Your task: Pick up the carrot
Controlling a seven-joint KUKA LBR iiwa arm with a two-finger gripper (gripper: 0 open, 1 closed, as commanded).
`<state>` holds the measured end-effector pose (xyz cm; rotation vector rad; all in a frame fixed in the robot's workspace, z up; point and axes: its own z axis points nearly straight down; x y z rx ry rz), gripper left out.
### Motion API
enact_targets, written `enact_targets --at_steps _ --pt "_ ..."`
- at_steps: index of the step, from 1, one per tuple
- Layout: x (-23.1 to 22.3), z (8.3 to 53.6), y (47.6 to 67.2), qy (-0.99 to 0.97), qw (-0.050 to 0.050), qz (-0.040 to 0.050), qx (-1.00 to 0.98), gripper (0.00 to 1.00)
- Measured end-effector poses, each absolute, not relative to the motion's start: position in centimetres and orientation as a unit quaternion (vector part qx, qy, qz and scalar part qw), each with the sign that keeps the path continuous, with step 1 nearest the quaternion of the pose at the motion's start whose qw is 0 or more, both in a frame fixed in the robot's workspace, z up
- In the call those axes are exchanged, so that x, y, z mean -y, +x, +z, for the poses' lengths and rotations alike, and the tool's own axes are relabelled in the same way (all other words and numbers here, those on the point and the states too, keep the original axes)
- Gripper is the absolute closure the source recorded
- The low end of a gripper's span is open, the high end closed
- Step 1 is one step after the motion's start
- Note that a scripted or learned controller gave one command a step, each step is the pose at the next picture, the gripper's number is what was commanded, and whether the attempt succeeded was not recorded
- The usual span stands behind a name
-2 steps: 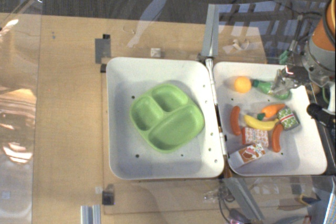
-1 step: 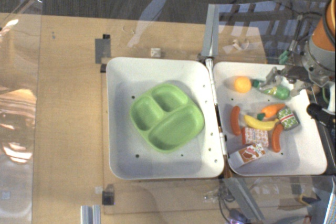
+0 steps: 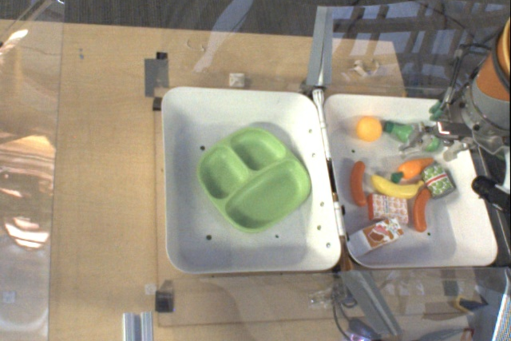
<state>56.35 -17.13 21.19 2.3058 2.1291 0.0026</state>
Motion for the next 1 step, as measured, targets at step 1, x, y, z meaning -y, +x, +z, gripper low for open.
enact_targets --at_steps 1 --pt "17.54 9.63 61.18 0.678 0.004 0.0019 -0.735 0.0"
